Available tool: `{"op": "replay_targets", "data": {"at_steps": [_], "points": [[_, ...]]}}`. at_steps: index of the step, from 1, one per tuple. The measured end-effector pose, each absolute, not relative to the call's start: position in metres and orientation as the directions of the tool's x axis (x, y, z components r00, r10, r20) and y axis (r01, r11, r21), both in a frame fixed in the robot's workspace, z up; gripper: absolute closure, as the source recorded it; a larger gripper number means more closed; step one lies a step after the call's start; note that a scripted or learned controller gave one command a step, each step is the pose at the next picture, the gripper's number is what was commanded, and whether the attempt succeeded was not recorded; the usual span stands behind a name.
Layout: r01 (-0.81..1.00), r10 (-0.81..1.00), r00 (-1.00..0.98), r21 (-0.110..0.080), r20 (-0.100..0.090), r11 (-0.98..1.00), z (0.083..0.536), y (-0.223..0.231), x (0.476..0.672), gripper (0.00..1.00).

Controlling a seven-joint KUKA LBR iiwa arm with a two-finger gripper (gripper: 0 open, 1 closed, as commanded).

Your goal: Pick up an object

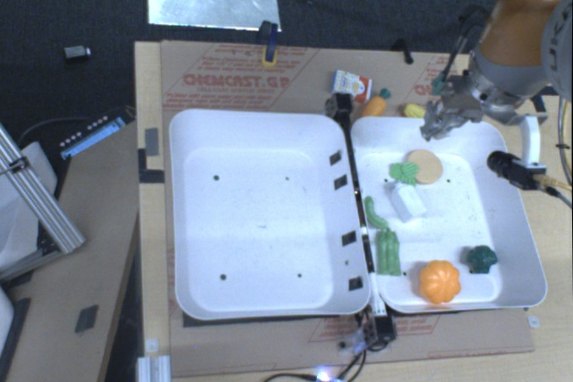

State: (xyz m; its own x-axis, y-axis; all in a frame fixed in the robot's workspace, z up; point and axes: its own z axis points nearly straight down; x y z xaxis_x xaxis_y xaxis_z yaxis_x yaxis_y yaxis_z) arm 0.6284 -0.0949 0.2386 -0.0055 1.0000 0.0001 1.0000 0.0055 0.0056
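Note:
The right bin (513, 219) holds a tan round disc (424, 166) with a green leafy piece (400, 173) at its left, a white block (406, 200), a long green vegetable (385, 244), an orange pumpkin-like fruit (439, 281) and a dark green broccoli piece (482, 258). My gripper (437, 126) hangs over the bin's far edge, just above and right of the tan disc. Nothing shows between its fingers.
The left bin (260, 210) lies beside the right one. Behind the bins on the cardboard sit a small white-and-red carton (351, 84), an orange piece (373, 106) and a yellow piece (413, 111). A black fitting (510, 167) juts over the right bin's right rim.

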Motion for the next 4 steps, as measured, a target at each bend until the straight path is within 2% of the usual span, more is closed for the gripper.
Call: {"op": "replay_targets", "data": {"at_steps": [1,2,3,4], "points": [[1.000,1.000,-0.008,0.016,-0.001,0.008,0.363,-0.070,0.661,1.00],[1.000,1.000,-0.007,0.016,-0.002,0.007,0.472,-0.072,0.669,1.00],[1.000,1.000,-0.002,0.009,-0.002,0.002,0.539,-0.085,0.669,1.00],[1.000,1.000,-0.001,0.000,0.002,0.001,0.536,-0.082,0.576,1.00]]}}
